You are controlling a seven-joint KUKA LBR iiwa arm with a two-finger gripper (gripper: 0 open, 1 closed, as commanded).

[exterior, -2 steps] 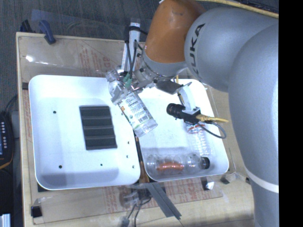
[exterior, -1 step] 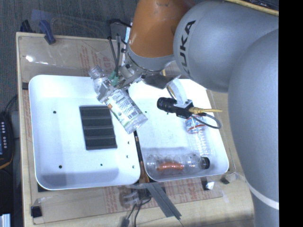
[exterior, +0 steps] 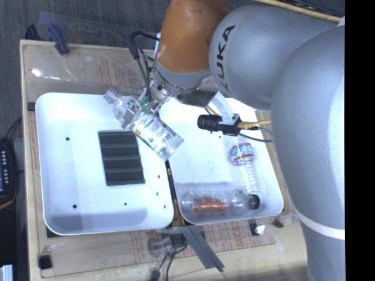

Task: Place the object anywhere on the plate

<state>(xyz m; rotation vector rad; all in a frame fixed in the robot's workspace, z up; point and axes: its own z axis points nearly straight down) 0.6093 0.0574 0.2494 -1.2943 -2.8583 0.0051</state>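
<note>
One clear bottle (exterior: 145,123) gripped in the tool (exterior: 149,101), tilted over the left bin (exterior: 58,157), dark ridged plate (exterior: 122,157) just beneath.

The grey arm (exterior: 275,69) with its orange band reaches in from the right, and its hand (exterior: 147,101) sits over the inner edge of the left bin (exterior: 58,157). A clear plastic bottle with a printed label (exterior: 143,124) lies tilted at the hand, its cap end up-left and its base over the seam between the bins. A dark ribbed plate (exterior: 122,157) lies flat in the left bin, just below the bottle. In the right bin (exterior: 199,157), a small water bottle (exterior: 244,165) lies near the right wall, and a clear bottle with a black cap (exterior: 217,202) lies along the front wall. Both bins rest on the table (exterior: 76,75).
</note>
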